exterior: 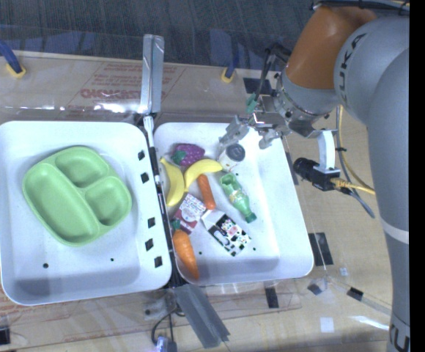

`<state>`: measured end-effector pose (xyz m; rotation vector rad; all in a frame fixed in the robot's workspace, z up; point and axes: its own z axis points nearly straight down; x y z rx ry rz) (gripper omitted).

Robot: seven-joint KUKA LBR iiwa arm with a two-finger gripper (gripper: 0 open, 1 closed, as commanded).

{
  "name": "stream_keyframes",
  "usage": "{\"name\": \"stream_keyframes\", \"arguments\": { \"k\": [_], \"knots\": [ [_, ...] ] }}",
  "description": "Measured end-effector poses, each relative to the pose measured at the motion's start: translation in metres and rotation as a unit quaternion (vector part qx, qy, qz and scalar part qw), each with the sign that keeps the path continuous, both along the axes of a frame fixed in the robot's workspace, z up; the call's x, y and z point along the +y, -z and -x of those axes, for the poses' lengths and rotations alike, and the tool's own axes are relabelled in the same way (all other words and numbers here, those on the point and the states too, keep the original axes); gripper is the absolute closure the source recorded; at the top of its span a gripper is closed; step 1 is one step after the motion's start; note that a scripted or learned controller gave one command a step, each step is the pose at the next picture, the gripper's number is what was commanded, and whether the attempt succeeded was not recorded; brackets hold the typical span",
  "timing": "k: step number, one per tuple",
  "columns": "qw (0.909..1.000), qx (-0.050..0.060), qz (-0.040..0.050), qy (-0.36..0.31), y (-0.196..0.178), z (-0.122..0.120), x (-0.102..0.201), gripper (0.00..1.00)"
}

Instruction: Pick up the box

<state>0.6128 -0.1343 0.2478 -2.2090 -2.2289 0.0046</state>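
A small black-and-white patterned box (231, 235) lies flat near the front of the right bin (289, 218). A second small carton, white and red (192, 210), lies just left of it. My gripper (252, 135) hovers over the back of the right bin, well behind both boxes. It is open, its two fingers spread apart with nothing between them. A green bottle (237, 199) with a white cap lies between the gripper and the patterned box.
The right bin also holds purple grapes (188, 153), two bananas (185, 177), a small carrot (207, 192) and a larger carrot (185, 253) at the front left. A green divided plate (77, 193) sits in the left bin (22, 277). A metal divider post (152, 72) stands behind the bins.
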Motion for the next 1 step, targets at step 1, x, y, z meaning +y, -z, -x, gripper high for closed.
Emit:
{"name": "stream_keyframes", "arguments": {
  "k": [1],
  "knots": [
    [0.9985,0.0,-0.0002,-0.055,0.1322,0.0337,0.0417,0.0]
  ]
}}
